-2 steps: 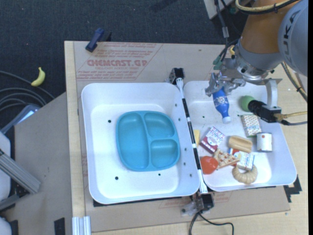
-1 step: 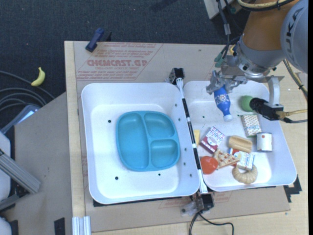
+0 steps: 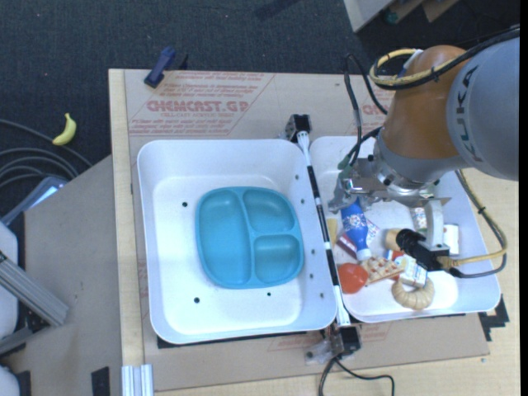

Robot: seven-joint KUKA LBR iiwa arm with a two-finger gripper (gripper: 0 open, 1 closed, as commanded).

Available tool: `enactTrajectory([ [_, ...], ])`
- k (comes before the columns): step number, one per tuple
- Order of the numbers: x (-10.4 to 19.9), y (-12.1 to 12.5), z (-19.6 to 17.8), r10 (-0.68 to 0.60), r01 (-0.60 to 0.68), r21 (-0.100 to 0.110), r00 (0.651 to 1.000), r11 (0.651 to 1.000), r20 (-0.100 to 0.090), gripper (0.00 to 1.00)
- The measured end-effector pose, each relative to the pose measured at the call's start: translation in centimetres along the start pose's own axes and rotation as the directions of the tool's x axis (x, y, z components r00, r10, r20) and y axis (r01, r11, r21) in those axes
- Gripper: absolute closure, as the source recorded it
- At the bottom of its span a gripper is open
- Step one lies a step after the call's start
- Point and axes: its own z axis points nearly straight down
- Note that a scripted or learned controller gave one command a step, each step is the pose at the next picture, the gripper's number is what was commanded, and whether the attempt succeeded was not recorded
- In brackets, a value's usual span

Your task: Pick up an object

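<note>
Two white bins sit side by side. Left bin (image 3: 157, 221): blue divided tray (image 3: 247, 238) lying flat at centre. Right bin (image 3: 470, 291): blue-and-white tube (image 3: 355, 228) near its 9 o'clock wall, red piece (image 3: 352, 278) at 7, bagel-like ring (image 3: 412, 294) at 6. Gripper (image 3: 369, 190) hangs low above the tube's top end; claw state cannot be made out, wrist blocks it. Yellow banana (image 3: 65, 129) on the floor, far at 10 o'clock.

Red print on the board (image 3: 206, 101) beneath the bins reads "CHEMCAST".
</note>
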Motion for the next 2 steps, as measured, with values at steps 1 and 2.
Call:
enactTrajectory([
  [1,3.3,-7.3,0.0,0.0,0.0,0.001,1.0,1.0,-0.001,1.0],
  [2,5.8,-3.5,0.0,-0.001,0.001,-0.003,1.0,1.0,0.0,1.0],
])
